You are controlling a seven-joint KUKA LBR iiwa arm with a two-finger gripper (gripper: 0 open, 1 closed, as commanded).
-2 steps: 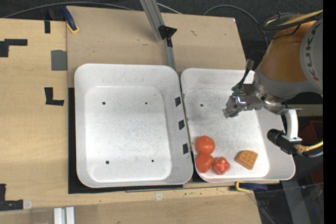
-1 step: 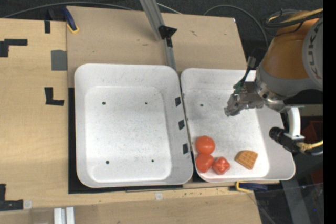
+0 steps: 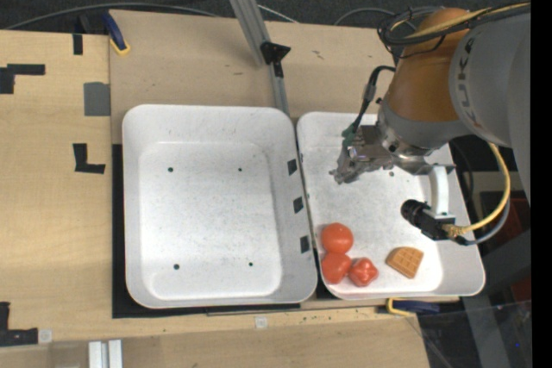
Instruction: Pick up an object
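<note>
The claw [image 3: 342, 172] hangs over the far part of the right bin [image 3: 321, 134], close to its left wall. Its tips look dark and small from here, and I cannot tell if it is released or clenched; I see nothing between the tips. Above it stands the grey arm [image 3: 500, 73] with its orange band [image 3: 427, 77], coming in from the right.

The objects lie well apart from the claw, at the near edge of the same bin: a red tomato [image 3: 337, 237], a second red piece [image 3: 335, 267] touching it, a red pepper-like piece [image 3: 363, 272] just beside, and a tan cracker [image 3: 404, 261] to the right. The left bin [image 3: 138, 185] sits beside.
</note>
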